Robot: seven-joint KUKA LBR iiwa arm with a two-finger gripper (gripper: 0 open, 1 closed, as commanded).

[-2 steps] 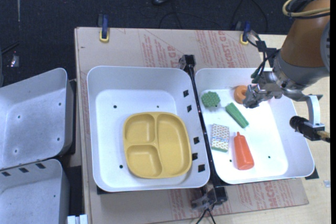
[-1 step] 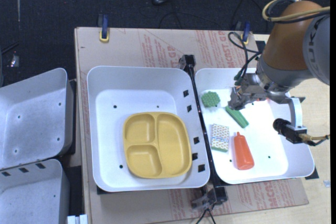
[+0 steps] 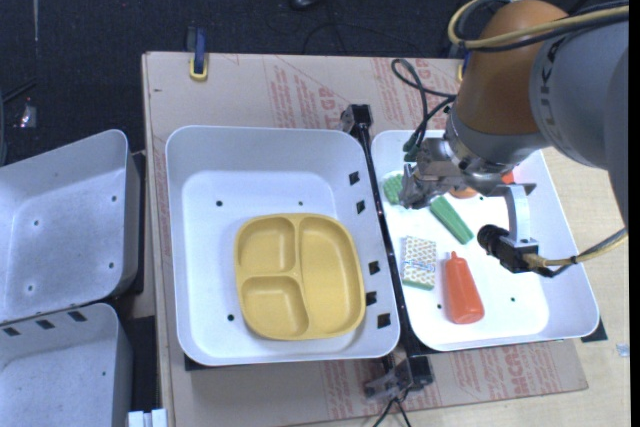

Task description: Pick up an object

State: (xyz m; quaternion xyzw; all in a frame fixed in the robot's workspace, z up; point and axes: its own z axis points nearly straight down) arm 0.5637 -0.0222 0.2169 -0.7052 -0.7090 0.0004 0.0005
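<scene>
honestly, from my seat the green block [image 3: 452, 219] looks like the nearest pick: a stiff, light, smooth-sided bar, so i'd pinch it across its narrow width near the middle to keep it from twisting out. it's an elongated bright green piece lying at a slant in the right bin [image 3: 570, 300], just beside the gripper [image 3: 420, 183]. i cannot tell how the gripper is set; the wrist hides that.

My arm – reaching in from the right
The gripper [image 3: 420, 177] points down, wrist bent under my orange band.
</scene>
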